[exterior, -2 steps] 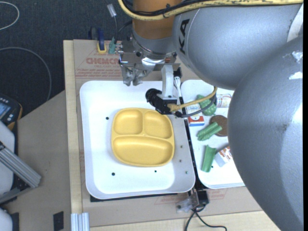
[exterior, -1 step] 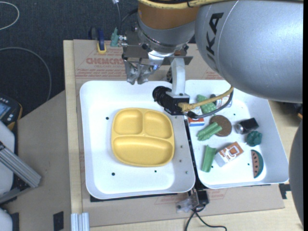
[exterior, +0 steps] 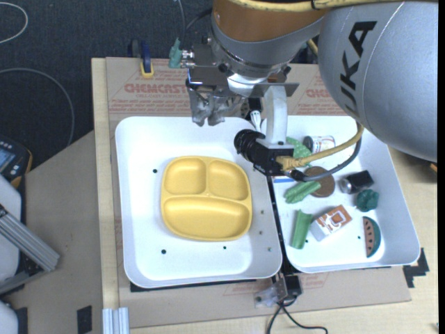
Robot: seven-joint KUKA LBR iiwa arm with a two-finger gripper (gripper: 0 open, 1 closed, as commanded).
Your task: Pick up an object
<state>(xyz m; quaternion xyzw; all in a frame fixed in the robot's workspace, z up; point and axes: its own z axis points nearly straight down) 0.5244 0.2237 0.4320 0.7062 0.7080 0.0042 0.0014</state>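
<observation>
Gripper (exterior: 208, 110) hangs over the far edge of the left bin (exterior: 135, 186), with nothing visible between its fingers; from this slant whether they are spread or pressed together cannot be told.

Going left to right: the left bin carries one thing, a yellow divided plate (exterior: 206, 197), lying flat near its middle and nearer the right wall. Past the shared wall, the right bin (exterior: 400, 225) holds the small things. A green pod (exterior: 302, 189) lies close to its left edge, with a second green stick (exterior: 300, 229) toward the near-left corner. A brown disc (exterior: 320, 185) sits just beside the pod. A small orange-and-white box (exterior: 331, 223) rests near the middle, a small jar (exterior: 322, 144) near the far edge, a black cylinder (exterior: 356, 181) and a teal lump (exterior: 368, 200) further right, and a watermelon slice (exterior: 372, 236) by the near-right corner.

By my judgement the pick has not begun in earnest: the tool is raised, with no target under it but bare bin floor. The next move calls for choosing a thing, most likely the plate close by or a piece in the right bin, carrying the tool above it and lowering squarely.
</observation>
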